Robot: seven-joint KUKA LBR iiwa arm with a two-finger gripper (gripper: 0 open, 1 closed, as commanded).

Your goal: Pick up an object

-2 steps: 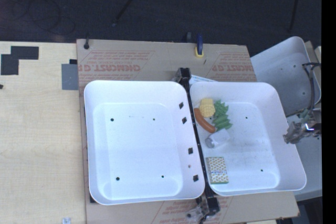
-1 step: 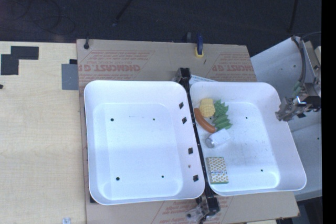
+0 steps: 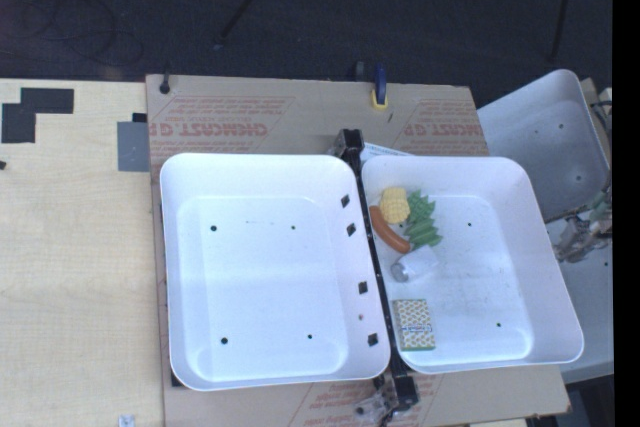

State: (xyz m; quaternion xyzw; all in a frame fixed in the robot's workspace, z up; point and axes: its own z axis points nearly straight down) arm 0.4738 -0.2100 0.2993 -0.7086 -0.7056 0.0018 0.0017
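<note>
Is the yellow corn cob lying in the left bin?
No, the corn cob lies in the right bin, beside the green item and the sausage.

At the right edge, a pale grey metal plate with rounded corners and a few small dark screw holes may belong to the robot's mount. Just below it is a small cluster of thin whitish and greenish parts, perhaps cabling. It is too blurred and small to identify further.
</note>
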